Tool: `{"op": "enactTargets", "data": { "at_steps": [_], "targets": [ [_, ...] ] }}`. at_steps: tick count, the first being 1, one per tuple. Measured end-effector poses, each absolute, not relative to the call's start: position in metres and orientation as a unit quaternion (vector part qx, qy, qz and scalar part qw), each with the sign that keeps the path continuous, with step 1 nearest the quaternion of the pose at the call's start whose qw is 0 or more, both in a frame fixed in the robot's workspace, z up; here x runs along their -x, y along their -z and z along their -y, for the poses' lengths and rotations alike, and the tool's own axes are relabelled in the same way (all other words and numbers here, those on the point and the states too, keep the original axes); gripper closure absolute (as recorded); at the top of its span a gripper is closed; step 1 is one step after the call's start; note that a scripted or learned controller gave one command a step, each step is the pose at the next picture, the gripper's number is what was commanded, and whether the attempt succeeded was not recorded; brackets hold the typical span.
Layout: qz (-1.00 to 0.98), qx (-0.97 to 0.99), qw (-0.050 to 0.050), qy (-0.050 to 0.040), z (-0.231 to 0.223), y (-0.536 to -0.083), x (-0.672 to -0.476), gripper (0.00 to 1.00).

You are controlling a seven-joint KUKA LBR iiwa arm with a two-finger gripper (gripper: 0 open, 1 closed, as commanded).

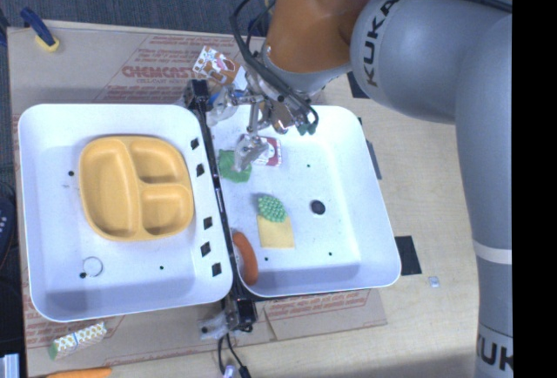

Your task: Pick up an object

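Gripper (pixel 251 145) is low in the upper-left part of the right bin (pixel 348 128), near the divider between the two bins. Can't tell the state of the jaws: the hardware is a blur of metal from this angle and nothing is visibly caught in it.

Nearest candidate: green object (pixel 231 165), directly under/just lower-left of the tip, touching or nearly so. Small red-and-white packet (pixel 273 151) lies just right of the tip. Either is my guess at the target; green one is closer.

Other options in the same bin, all toward the bottom of the frame from the tip:
- green dotted piece (pixel 271 208) sitting on the top edge of a yellow square (pixel 276 234), mid bin
- orange piece (pixel 245 257) at the lower-left corner, against the wall, long axis roughly top-to-bottom

Left bin (pixel 43 219) holds a yellow divided tray (pixel 135 186), well apart from the tip.

Key relation: green object sits slightly left and below the tip, so a short down-left correction looks needed. Risk: divider wall is close on that side.
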State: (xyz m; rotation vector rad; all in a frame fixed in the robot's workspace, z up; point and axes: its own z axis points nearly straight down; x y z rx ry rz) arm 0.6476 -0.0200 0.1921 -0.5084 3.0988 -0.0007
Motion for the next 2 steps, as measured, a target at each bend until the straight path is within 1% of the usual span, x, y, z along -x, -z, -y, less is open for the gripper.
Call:
{"op": "enactTargets", "data": {
  "at_steps": [1, 2],
  "targets": [
    [-0.911, 0.412, -0.001, -0.0004, -0.007, -0.192, -0.617, 0.0],
    [-0.928, 0.373, -0.002, -0.0004, 0.005, -0.192, -0.608, 0.0]
  ]
}}
